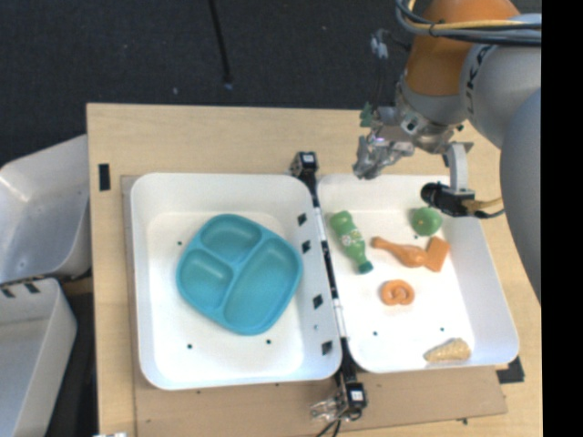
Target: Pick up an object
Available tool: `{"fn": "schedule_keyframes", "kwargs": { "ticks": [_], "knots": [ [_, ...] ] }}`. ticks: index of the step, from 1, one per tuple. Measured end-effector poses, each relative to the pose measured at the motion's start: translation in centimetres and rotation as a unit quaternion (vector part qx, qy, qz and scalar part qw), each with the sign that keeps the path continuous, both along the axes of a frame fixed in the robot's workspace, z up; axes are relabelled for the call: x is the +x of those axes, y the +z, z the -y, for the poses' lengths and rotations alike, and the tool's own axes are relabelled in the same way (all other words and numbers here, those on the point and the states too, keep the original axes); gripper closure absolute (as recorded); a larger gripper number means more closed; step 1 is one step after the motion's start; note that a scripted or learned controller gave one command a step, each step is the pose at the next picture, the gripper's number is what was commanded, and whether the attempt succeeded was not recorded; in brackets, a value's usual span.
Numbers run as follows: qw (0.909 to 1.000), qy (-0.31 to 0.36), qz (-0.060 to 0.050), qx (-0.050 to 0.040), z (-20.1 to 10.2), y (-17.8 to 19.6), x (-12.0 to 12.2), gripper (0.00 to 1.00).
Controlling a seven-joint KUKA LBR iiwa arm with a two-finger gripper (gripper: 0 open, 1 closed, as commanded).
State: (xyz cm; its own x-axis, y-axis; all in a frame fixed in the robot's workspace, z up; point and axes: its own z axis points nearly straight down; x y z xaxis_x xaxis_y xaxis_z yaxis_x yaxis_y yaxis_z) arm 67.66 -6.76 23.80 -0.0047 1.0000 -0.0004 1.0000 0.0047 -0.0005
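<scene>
A wooden desk carries two shallow white bins side by side. The left bin holds a blue divided plate. The right bin holds a green bottle, a green round piece, an orange chicken-leg shape, a small orange ring and a tan lump near its front edge. The gripper hangs over the right bin's far left corner, grasping nothing; whether it is released or clenched cannot be told.
</scene>
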Motion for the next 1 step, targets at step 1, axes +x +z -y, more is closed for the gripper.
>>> {"fn": "schedule_keyframes", "kwargs": {
  "ticks": [1],
  "knots": [
    [1.0000, 0.001, 0.001, 0.0011, -5.66, 1.06, -1.27, 1.00]
  ]
}}
